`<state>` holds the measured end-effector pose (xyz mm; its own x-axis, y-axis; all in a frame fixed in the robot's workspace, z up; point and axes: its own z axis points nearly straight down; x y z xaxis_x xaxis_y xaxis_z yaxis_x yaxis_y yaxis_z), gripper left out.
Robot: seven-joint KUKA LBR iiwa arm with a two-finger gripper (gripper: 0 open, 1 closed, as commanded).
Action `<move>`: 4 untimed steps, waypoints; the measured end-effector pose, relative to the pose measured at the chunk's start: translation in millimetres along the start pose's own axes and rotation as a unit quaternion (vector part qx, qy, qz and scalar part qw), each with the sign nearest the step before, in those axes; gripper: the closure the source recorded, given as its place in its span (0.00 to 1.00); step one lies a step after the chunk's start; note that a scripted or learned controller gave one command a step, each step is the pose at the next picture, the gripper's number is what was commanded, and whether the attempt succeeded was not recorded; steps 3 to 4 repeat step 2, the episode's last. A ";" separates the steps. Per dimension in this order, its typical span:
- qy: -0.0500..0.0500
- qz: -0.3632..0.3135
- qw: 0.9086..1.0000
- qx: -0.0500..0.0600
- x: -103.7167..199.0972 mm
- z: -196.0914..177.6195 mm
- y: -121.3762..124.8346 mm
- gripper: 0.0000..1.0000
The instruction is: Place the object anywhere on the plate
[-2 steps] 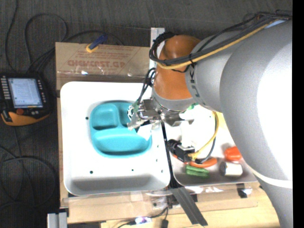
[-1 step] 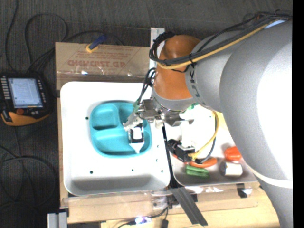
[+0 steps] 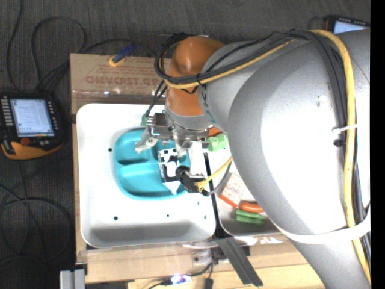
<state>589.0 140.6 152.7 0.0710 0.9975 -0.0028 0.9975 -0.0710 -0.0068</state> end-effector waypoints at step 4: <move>-0.002 -0.001 1.000 0.003 0.1 -5.6 -0.4 0.00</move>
